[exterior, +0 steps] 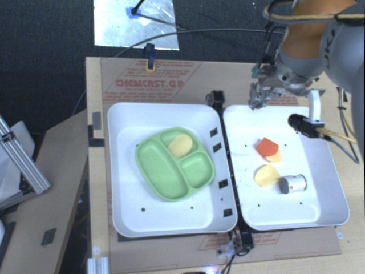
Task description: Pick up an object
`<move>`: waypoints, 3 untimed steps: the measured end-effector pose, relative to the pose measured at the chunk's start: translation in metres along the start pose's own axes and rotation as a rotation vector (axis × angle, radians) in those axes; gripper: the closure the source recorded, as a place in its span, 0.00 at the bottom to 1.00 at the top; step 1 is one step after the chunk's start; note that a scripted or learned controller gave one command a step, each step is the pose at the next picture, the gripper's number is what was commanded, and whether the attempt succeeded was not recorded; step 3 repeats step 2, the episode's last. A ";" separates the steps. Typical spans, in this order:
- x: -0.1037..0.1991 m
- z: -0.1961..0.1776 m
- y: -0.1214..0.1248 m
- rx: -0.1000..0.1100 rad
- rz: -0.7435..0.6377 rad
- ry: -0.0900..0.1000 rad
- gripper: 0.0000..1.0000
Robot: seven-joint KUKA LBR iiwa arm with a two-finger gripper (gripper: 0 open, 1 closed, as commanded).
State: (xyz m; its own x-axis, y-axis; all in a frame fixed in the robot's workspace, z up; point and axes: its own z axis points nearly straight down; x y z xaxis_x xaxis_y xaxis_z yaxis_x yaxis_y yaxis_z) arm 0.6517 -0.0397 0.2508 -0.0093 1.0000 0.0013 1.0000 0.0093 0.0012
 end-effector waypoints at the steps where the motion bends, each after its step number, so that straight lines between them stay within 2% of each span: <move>1: 0.053 0.018 0.009 0.000 0.000 0.000 1.00; 2: 0.106 0.032 0.008 0.001 0.000 0.001 1.00; 3: 0.106 0.032 0.008 0.001 0.000 0.001 1.00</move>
